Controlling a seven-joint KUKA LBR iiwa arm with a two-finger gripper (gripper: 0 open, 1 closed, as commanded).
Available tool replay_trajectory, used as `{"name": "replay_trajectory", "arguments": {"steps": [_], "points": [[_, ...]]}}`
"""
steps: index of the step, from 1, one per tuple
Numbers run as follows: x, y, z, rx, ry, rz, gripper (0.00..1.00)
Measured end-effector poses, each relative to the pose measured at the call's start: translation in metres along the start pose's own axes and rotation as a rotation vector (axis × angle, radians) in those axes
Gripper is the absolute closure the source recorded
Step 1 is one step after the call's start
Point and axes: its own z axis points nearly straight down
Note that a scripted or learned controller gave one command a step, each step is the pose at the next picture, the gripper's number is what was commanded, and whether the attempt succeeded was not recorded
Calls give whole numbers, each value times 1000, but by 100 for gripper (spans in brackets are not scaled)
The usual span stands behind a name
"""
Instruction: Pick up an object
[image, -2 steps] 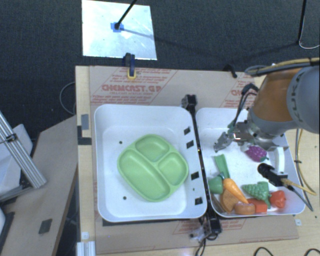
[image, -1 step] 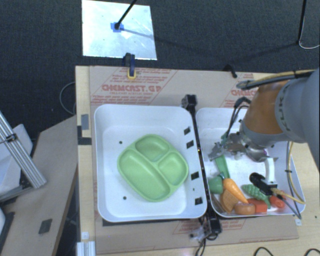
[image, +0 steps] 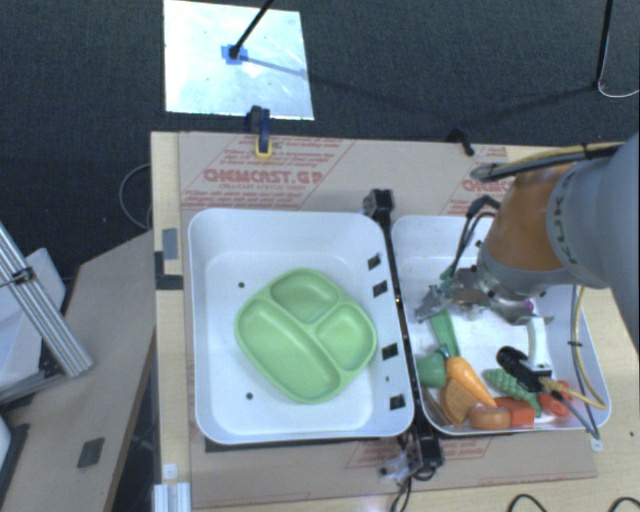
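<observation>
Currently the approach step is judged under way: the gripper (image: 437, 303) is positioned low in the right bin (image: 420, 245), just above the toy vegetables (image: 470, 385). Finger state cannot be told. A short descent is needed next.

Bench (image: 300, 165) topped with brown board printed in red lettering. Two shallow white bins set side by side on it, touching along inner edges. Left bin (image: 215, 250) occupied by green divided plate (image: 305, 335), placed near centre. Right bin (image: 425, 245) loaded with toy foods heaped toward near edge. Yellow-and-black clamp (image: 261, 132) fixed at far edge of board. Black clip (image: 379, 203) seated at far end of seam between bins.
</observation>
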Motion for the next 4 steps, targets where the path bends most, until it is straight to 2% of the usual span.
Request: {"name": "replay_trajectory", "arguments": {"steps": [1,4], "points": [[0,1,-11,-2,0,0,100],[3,9,-143,-6,-1,-3,100]]}}
